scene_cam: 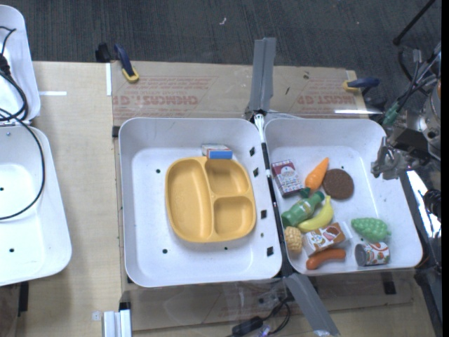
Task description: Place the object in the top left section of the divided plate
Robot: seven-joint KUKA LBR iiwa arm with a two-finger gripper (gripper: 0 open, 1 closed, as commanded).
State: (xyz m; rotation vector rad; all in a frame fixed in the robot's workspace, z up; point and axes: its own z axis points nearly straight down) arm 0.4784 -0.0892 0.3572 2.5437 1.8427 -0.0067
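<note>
At the right edge of the bench, the gripper (390,161) sits over the far right rim of the right bin (410,209), partly lost among cables and dark fittings; whether it is open or closed cannot be told from this angle, and nothing can be made out in its grasp. The yellow divided plate (210,199) lies in the left bin (137,209), and all three of its sections appear bare. A small white and blue carton (217,152) rests just beyond the plate's far rim, touching or very nearly touching it, but outside it. Toy food remains in the right bin: a carrot (318,173), a brown cookie (338,184), a red card pack (285,177), a green bottle (304,208), a banana (317,217), corn (293,240), a juice box (324,237), a sausage (325,258), green grapes (370,227) and a can (372,254). Judgement: the placement is not yet done. Which object is meant is not evident, so selection, grasp, transfer across the divider and release all appear outstanding.
</note>
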